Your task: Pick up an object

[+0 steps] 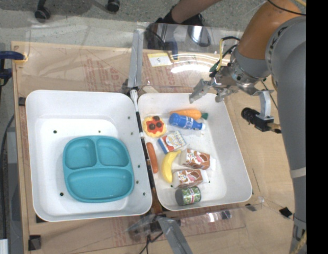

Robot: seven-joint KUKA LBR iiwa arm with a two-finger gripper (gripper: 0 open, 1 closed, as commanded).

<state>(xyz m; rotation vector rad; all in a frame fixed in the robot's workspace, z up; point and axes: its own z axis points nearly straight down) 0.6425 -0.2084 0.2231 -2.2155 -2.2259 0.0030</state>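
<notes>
Lying crosswise near the right bin's (235, 142) far wall, the carrot (187, 113) sits nearest our claw (209, 92), just below and left of it, blue bottle (185, 122) touching alongside; the claw hangs above, fingers apart, holding nothing

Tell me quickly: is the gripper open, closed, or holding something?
Gripper: open, holding nothing, above the far edge of the right bin.

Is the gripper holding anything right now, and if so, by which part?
Nothing is held. The gripper hangs open above the far edge of the right bin, with nothing between its fingers; the carrot and bottle lie below it.
</notes>
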